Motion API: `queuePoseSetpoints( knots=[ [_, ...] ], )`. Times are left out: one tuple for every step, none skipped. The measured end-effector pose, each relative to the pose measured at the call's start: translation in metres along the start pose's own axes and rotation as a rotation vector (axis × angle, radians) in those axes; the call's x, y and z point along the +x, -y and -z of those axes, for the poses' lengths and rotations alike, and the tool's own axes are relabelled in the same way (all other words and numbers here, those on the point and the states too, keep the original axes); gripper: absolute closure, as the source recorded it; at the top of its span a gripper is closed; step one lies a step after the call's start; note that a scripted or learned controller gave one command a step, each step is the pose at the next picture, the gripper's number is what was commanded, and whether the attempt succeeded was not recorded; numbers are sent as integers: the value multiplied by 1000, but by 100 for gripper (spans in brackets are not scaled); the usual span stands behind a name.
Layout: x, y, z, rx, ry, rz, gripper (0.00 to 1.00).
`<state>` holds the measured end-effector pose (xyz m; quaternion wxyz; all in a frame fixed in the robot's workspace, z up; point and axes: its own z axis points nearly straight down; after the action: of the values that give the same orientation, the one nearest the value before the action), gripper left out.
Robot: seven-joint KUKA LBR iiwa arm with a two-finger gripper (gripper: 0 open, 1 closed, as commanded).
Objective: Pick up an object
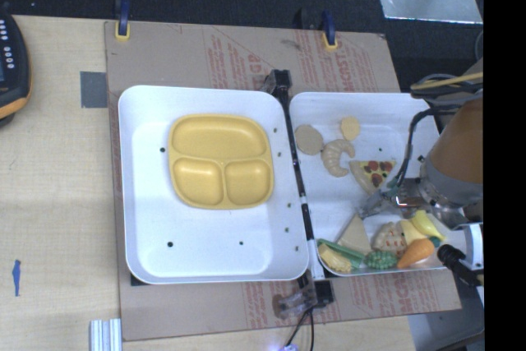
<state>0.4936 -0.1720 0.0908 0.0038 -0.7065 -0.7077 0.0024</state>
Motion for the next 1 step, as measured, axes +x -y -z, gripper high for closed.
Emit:
queuePoseSetpoints(
  knots=[
    [-7,-77,3,-13,4,5,0]
  ],
)
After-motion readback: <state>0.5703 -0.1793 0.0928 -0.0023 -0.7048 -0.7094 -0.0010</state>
